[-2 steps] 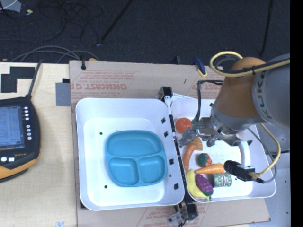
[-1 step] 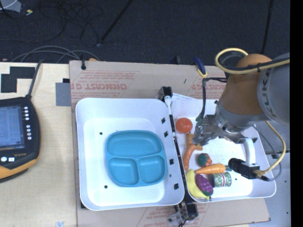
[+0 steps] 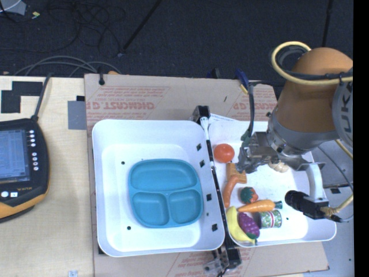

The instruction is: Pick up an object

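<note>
My gripper [image 3: 247,161] hangs low over the left part of the right bin [image 3: 323,231], under the grey arm with the orange band. Just left of it lies a red-orange tomato [image 3: 223,152]. A curved orange toy [image 3: 232,184] lies right below the gripper, its upper end close to the gripper's tip. Further toward the front are a small red and green piece [image 3: 248,194], a carrot [image 3: 259,206], a green can [image 3: 271,219], a yellow banana [image 3: 234,221] and a purple toy [image 3: 249,225]. Nothing is seen held.
The left bin [image 3: 109,149] holds a blue divided plate [image 3: 165,190]. A ridge [image 3: 209,172] separates the two bins. A beige piece [image 3: 281,167] peeks out beside the wrist. A tablet-like pendant [image 3: 20,163] lies on the bench at far left.
</note>
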Available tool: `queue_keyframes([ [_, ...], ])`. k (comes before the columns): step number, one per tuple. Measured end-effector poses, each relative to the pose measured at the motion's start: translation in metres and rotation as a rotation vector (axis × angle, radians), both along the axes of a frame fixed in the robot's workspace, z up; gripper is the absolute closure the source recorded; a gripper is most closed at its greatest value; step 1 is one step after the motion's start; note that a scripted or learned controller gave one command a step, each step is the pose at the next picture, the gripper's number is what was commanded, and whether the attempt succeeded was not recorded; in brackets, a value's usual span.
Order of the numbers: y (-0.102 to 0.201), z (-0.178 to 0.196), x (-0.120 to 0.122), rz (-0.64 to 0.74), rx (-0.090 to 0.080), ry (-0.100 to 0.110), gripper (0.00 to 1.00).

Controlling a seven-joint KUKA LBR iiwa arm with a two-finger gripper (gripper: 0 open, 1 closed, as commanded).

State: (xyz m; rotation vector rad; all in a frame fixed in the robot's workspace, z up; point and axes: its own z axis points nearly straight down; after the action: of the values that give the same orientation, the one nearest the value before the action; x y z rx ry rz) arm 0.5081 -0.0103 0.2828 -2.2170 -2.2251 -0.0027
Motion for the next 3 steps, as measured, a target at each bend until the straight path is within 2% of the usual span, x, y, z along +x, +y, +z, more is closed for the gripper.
queue_keyframes([
  [1, 0.033, 0.051, -0.002, 0.0, -0.001, 0.0, 1.0],
  [2, 0.122, 0.13, -0.033, 0.007, 0.003, -0.004, 1.0],
  [3, 0.078, 0.077, -0.033, -0.007, -0.004, 0.009, 1.0],
])
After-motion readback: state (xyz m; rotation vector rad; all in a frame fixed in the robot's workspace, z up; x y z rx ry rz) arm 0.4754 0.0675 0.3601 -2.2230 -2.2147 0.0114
